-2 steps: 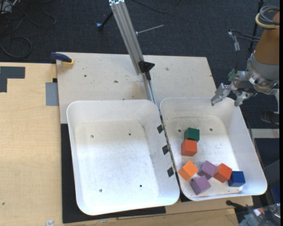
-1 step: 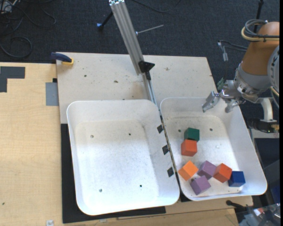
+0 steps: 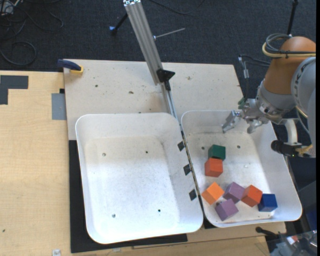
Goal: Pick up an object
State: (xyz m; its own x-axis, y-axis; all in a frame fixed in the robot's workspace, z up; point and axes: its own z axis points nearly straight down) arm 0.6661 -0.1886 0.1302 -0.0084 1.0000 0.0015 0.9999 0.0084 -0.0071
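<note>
Here we see the arm's gripper (image 3: 241, 121) poised over the far end of the right bin (image 3: 288, 196), fingers spread apart and holding nothing. Well apart from it, nearer the bin's front, lie a green cube (image 3: 217, 151), red cube (image 3: 214, 167), orange cube (image 3: 213, 192) and blue cube (image 3: 268, 201).

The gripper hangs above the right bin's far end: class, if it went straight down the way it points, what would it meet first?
Probably the bare white floor of the right bin. The gripper sits beyond the green block, which lies nearer the camera, though depth is unclear.
</note>
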